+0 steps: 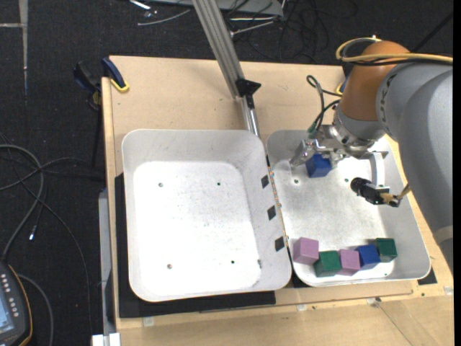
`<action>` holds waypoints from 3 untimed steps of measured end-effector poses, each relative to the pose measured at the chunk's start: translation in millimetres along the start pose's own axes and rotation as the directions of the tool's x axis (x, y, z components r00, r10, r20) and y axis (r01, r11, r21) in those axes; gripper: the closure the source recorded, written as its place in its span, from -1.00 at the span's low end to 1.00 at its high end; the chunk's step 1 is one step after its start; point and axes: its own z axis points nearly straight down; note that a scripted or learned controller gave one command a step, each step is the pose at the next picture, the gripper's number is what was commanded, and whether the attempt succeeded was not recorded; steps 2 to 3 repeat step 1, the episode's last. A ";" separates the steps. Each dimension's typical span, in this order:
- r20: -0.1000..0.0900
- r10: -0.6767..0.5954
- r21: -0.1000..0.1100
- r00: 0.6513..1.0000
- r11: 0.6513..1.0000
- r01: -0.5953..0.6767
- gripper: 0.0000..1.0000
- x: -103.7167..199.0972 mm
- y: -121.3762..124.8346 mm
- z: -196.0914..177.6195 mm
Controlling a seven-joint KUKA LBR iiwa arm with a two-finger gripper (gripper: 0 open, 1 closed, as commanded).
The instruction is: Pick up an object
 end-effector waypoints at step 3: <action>0.001 0.002 0.003 1.000 1.000 -0.002 1.00 -2.6 -2.2 -9.6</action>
